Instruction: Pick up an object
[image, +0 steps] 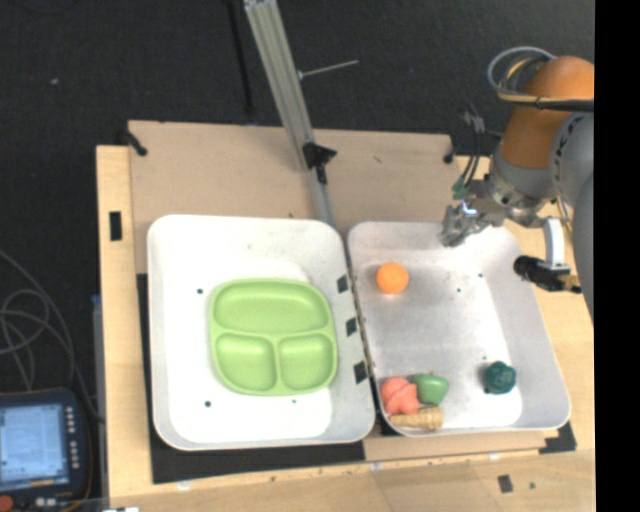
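On the bench (220, 170), two white bins side by side. No legible writing on any item; the screen of the pendant (35, 440) at 8 o'clock is too small to read. Left bin (180, 250): a green three-compartment tray (272, 335), compartments bare. Right bin (520, 320): orange ball (392, 278) toward 11 o'clock of the bin floor; at 6 o'clock a cluster touching one another, pink object (400, 395), green object (432, 387), tan piece (422, 419); dark green object (499, 377) at 4 o'clock, apart. Gripper (458, 226) above the bin's 12 o'clock rim, well apart from every object. Cannot tell the finger opening; nothing visible between them.
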